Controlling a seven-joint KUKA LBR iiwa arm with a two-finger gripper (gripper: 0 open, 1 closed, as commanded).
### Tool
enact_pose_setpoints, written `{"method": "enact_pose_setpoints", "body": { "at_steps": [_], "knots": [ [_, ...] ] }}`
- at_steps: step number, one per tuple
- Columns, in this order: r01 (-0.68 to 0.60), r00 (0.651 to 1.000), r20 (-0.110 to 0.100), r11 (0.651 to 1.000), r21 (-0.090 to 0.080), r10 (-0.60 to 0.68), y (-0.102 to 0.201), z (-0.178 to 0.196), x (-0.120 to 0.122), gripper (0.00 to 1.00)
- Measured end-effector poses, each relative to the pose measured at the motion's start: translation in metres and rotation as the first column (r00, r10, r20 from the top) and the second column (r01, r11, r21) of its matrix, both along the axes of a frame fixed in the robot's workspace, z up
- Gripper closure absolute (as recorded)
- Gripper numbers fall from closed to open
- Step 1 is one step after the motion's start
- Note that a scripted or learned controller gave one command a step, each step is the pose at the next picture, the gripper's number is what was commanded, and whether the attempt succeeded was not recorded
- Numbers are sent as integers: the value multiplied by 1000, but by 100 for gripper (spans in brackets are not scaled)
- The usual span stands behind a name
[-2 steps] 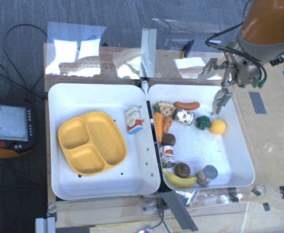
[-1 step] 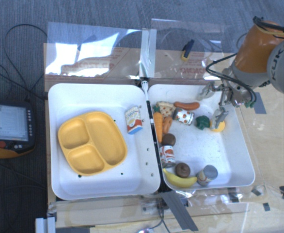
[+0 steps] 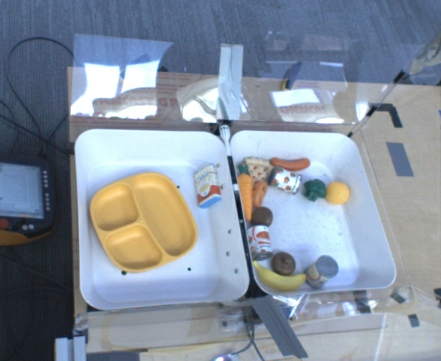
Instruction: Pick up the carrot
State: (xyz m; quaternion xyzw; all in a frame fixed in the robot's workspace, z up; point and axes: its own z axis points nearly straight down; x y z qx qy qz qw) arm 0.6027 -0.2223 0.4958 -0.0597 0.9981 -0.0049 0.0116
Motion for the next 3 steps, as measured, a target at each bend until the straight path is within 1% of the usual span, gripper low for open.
{"method": "enact_pose_setpoints", "body": {
  "at_steps": [1,2,3],
  "knots": [
    [6,1000,-31,1000,13,-6,2,-84,52,0],
    [-85,996,-35,996,13,85,0,-241,-5,0],
    [156,987,-24,988,11,-156,2,-285,66,0]
  ]
}}
